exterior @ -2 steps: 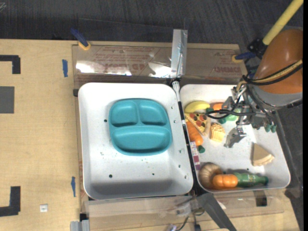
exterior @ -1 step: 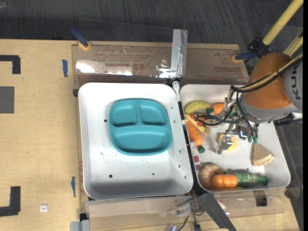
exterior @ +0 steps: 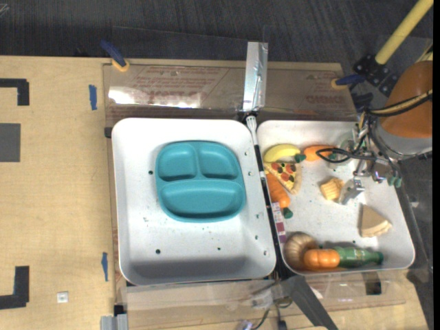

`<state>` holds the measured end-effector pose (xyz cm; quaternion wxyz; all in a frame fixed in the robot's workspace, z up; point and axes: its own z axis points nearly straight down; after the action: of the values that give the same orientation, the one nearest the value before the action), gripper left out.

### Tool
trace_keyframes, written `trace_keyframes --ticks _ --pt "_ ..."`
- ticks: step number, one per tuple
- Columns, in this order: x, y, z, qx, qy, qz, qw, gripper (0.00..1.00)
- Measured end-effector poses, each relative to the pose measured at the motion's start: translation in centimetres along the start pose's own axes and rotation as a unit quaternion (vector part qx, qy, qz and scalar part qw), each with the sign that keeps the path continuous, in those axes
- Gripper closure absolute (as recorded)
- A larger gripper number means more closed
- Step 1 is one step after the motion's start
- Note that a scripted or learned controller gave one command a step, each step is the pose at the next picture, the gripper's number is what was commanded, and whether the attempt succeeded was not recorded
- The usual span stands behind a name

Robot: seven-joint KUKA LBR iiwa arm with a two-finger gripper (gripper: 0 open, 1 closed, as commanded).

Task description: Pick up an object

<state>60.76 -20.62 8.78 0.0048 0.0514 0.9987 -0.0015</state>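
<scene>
Tan wedge point(exterior: 373, 221); flat, triangular

We read this as a robotics lab: plywood surface point(exterior: 55, 205) w/ black tape markers point(exterior: 15, 91), two white bins point(exterior: 130, 253) clamped in place, toy food point(exterior: 283, 174), dark carpet floor point(exterior: 172, 5), loose cabling point(exterior: 357, 146) on arm.

Teal divided plate point(exterior: 199, 180) in the white left bin point(exterior: 130, 150); yellow banana point(exterior: 281, 152), orange carrot point(exterior: 322, 258), green bottle point(exterior: 359, 256), tan wedge point(exterior: 372, 221) in the right bin point(exterior: 402, 212).
</scene>
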Motion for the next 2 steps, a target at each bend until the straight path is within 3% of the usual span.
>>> trace_keyframes --ticks 1,2 --pt "1.9 6.4 -0.1 -0.002 0.0 0.06 0.9982 0.0" --pt "-1.5 -0.2 -0.9 0.0 0.0 0.159 0.9873 0.0"
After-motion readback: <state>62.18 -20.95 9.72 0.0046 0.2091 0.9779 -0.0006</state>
